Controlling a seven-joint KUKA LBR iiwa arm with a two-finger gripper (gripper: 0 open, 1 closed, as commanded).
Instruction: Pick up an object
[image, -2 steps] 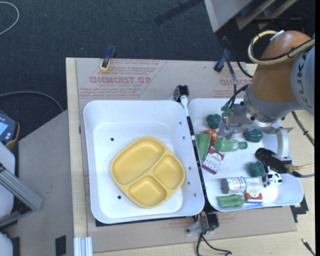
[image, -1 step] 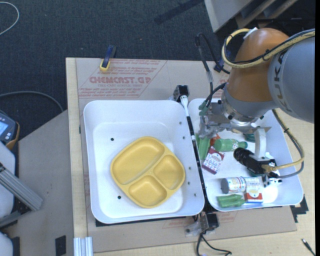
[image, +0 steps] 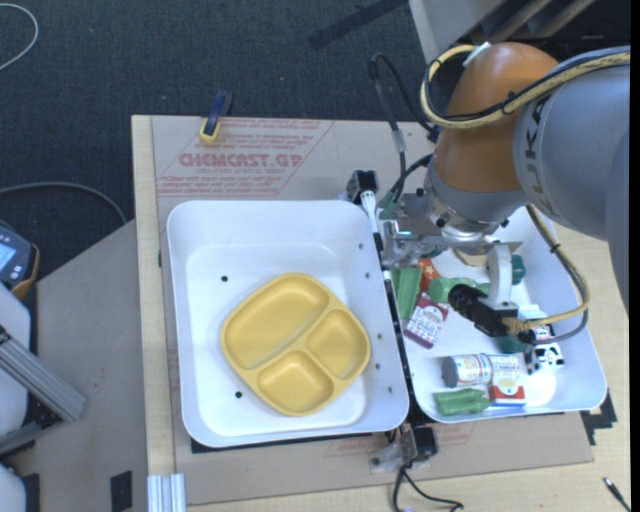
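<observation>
Left bin (image: 190, 300): divided tray (image: 295, 343) at centre. Right bin (image: 580, 370): bottle (image: 483, 370) near front, packet (image: 424, 323) by the left wall, arm (image: 500, 130) above the rear

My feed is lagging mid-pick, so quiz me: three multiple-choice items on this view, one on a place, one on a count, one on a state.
1. Where does the yellow tray lie?
A. in the left bin
B. in the right bin
C. on the brown board outside both bins

2. How many compartments does the yellow tray have?
A. two
B. three
C. five

3. How does the small bottle in the right bin rest?
A. standing upright
B. lying on its side
C. hanging from the arm

Answers:
1. A, it sits on the floor of the left bin.
2. B, two ridges split it into three wells.
3. B, its length runs along the bin floor.
</observation>
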